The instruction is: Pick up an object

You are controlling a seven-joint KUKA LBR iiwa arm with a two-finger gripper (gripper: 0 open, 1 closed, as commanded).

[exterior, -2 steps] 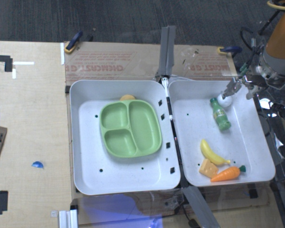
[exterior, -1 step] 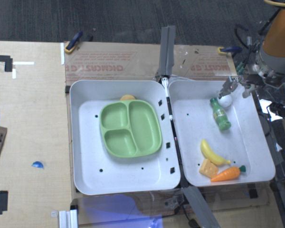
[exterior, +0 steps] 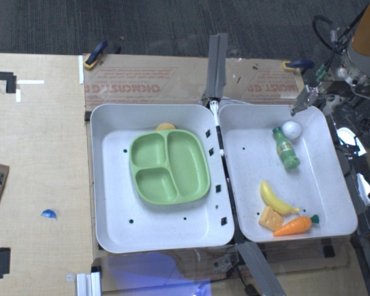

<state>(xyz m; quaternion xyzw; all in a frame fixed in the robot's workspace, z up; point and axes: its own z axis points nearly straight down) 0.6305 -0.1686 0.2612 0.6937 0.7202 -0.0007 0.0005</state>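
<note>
Two white bins on the worktop (exterior: 37,165), viewed from above, with the arm (exterior: 361,42) at the 2 o'clock corner.

The left bin (exterior: 111,227) holds a green three-part tray (exterior: 170,166); a small yellow item (exterior: 166,127) peeks out at the tray's 12 o'clock edge. In the right bin (exterior: 327,184), a green bottle (exterior: 287,150) lies toward 1 o'clock with a white ball (exterior: 291,129) touching its upper end. Toward 6 o'clock lie a banana (exterior: 276,199), a tan block (exterior: 271,218) just below it, and a carrot (exterior: 294,226) beside the block at 4 o'clock. The end effector (exterior: 308,97) sits over the right bin's 1 o'clock rim, apart from all items; whether it is open or closed cannot be told.
</note>
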